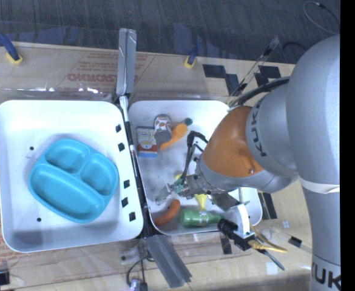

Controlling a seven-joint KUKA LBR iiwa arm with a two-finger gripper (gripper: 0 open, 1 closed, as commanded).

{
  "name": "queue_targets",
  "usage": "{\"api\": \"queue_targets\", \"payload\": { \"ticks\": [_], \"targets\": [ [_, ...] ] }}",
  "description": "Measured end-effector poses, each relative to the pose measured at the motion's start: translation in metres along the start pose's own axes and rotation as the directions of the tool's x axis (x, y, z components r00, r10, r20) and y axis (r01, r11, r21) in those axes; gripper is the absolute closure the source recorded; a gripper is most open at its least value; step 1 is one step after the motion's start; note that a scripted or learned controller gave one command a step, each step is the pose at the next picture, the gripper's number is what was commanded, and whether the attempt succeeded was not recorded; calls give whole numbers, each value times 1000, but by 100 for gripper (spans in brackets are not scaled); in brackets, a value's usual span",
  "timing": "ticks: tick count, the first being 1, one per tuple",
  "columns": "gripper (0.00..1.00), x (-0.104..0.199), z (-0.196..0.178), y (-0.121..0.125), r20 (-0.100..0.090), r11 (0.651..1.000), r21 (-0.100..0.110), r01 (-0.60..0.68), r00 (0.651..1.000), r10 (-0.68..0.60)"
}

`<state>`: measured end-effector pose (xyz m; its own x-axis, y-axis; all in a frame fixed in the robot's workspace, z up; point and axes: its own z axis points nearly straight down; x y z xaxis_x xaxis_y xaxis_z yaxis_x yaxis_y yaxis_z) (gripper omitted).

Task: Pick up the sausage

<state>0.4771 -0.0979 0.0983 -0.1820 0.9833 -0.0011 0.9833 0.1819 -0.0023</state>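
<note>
I see the reddish-brown sausage (167,212) lying just left of the green plastic bottle (199,217) — my tool (178,188) hovers just above it, grip state I cannot tell.

Sausage (167,211) partly under the arm (250,150)
</note>
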Motion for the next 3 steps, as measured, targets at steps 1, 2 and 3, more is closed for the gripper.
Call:
{"api": "queue_targets", "payload": {
  "ticks": [1,2,3],
  "targets": [
    [0,0,0,0,0,1000,0,0,1000,0],
    [0,0,0,0,0,1000,0,0,1000,0],
    [0,0,0,0,0,1000,0,0,1000,0]
  ]
}}
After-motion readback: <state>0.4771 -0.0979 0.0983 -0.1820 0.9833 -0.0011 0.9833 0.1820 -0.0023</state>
